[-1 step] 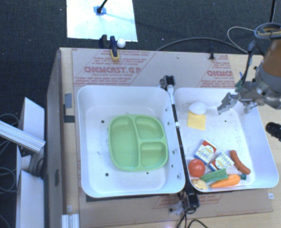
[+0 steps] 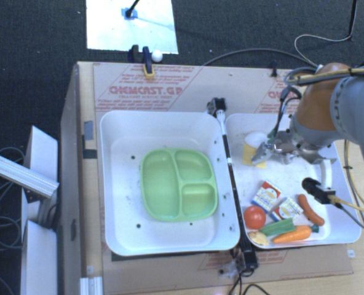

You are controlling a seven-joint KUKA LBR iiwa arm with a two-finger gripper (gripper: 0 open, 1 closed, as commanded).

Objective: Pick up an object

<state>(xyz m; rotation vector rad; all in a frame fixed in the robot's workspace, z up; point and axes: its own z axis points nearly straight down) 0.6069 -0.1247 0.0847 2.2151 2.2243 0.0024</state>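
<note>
One tool [image 2: 269, 147] hovers, perhaps touching, a yellow block [image 2: 254, 155].

Pale green divided plate [image 2: 179, 184] in the white left bin [image 2: 117, 165]; red tomato [image 2: 254, 217], orange carrot [image 2: 292, 234], possibly yellow block [image 2: 253, 157].

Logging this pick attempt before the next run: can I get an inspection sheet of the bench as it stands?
Surface: bench with two white bins, left bin and right bin.
Job's things: in the right bin, tomato, carrot, sausage, two small cartons, yellow piece.
Clutter: green divided plate in the left bin.
Grippers: hand low over the right bin's far end, beside the yellow piece; grasp cannot be judged.
Cables: black cable behind the bench.
Surroundings: dark carpet, white sheet.
</note>
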